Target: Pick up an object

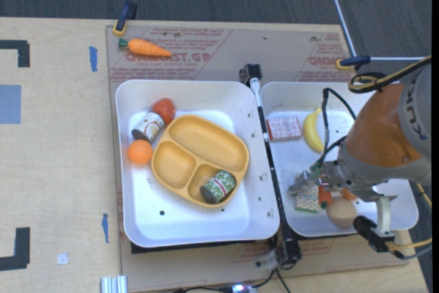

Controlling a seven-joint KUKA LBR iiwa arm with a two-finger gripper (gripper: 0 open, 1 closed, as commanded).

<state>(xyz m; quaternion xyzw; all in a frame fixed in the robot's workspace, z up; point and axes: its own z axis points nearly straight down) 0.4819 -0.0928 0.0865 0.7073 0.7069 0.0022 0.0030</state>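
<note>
Reaching in over the right bin (406, 213), the grey arm (391, 141) with its broad orange band covers much of that bin's right half, and its end effector (322, 190) sits low among the things there; whether it is wide, narrow or holding anything I cannot tell, since the wrist hides it.

Taking the yellow divided plate (200, 158) as the landmark: it is smooth moulded plastic, rounded at the corners, with three shallow wells, and it lies tilted in the middle of the left bin (137, 216). A small squat can with a green patterned label (218, 186) lies on its side in the plate's lower right well. Just left of the plate rests a round orange ball (140, 152), touching or nearly touching its rim. Above that, at the plate's upper left, a little jar with a pale label (147, 125) lies tipped over, with a glossy red rounded piece (164, 108) right behind it.

Right of the plate, across the divide between the two smooth white bins, the right bin holds a flat red-and-white checked packet (284, 127), a curved yellow banana (313, 131) beside it, a crumpled speckled wrapper (306, 198) and a pale tan rounded lump (340, 213) near the end effector.

Well above the plate, outside both bins, a toy carrot (147, 47) with a green stub lies on the printed brown cardboard sheet (274, 51) that covers this part of the pale wood-grain bench (55, 161).
</note>
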